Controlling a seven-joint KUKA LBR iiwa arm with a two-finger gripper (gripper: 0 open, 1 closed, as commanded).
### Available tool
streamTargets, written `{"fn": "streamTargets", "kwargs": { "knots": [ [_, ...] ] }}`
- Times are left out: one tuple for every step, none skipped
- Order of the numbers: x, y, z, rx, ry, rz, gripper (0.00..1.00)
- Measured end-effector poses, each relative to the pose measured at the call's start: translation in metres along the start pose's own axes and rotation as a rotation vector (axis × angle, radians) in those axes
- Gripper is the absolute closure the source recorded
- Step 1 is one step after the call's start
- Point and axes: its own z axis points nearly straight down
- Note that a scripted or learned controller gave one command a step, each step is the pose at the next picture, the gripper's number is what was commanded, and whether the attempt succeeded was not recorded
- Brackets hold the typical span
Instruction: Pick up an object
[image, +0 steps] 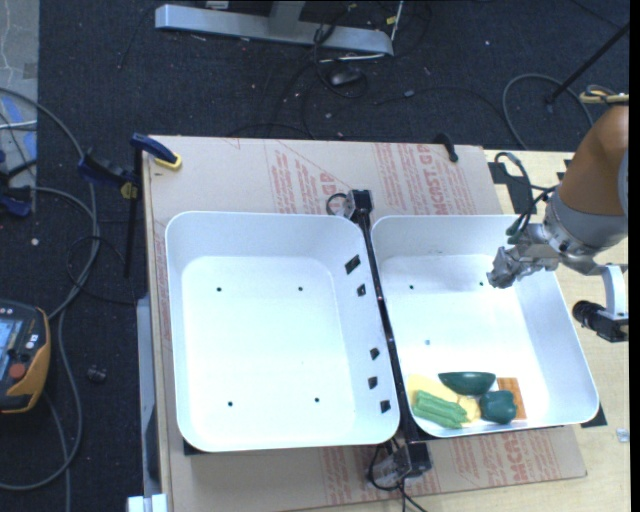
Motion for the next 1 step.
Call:
{"fn": "streamTargets", "kwargs": {
  "knots": [
    [0.0, 0.0002, -0.01, 0.0, 0.0, 0.0, 1.0]
  ]
}}
